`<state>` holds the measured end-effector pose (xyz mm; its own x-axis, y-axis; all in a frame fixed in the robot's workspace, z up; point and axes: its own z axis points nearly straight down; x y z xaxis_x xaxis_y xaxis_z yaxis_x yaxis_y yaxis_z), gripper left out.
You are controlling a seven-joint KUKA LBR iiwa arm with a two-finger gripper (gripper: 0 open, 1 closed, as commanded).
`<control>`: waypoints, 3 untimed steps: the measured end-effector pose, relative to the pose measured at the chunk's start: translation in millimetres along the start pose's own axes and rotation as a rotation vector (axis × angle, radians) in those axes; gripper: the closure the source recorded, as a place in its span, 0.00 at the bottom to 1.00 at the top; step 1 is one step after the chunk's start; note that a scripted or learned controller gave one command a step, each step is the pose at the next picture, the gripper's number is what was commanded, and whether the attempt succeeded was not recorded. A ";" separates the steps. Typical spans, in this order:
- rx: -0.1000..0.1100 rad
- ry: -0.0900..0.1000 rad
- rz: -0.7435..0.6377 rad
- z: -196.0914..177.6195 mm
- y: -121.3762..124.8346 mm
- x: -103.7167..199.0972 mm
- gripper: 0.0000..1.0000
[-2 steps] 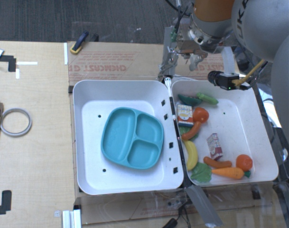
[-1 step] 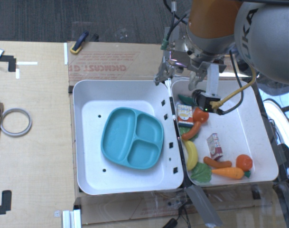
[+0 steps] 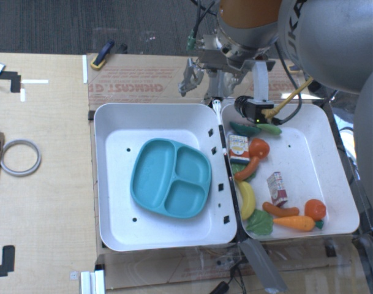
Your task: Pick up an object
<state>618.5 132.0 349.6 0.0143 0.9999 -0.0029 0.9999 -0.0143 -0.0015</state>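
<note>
Overhead view of the desk (image 3: 39,97) with two shallow white bins side by side. The arm (image 3: 333,29) enters from the right, and its jaws (image 3: 214,81) hang above the far rims of the bins, over the seam between them; the pictures do not tell whether they are apart or together, and nothing is seen between them.

All loose objects lie in the right bin (image 3: 339,164), nearer the camera than the jaws and below them. Closest to the jaws is a green vegetable (image 3: 255,128) near the bin's far wall. Just beyond it lie a small white carton (image 3: 237,146), a red tomato (image 3: 258,148) and an orange carrot (image 3: 246,169), crowded together along the left wall. A yellow banana (image 3: 247,199) lies further down the same wall, with a green leafy piece (image 3: 259,222) at the near corner. A small red and white can (image 3: 277,188) lies near the middle of the bin, tilted. Toward the near right corner sit a second carrot (image 3: 294,223), a reddish piece (image 3: 280,211) and an orange round fruit (image 3: 315,209).

The left bin (image 3: 106,182) holds a blue divided plate (image 3: 171,177) with three compartments. On the desk to the left lies a roll of tape (image 3: 18,157).
</note>
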 end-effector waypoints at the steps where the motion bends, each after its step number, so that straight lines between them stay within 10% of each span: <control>1: 0.002 -0.003 -0.002 -7.9 0.5 0.0 1.00; 2: 0.001 0.000 0.252 -16.4 12.3 12.1 1.00; 3: 0.001 0.001 -0.084 160.1 17.5 -6.4 1.00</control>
<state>635.7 124.9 189.5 -0.0700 0.9975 -0.0012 0.9975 0.0700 -0.0023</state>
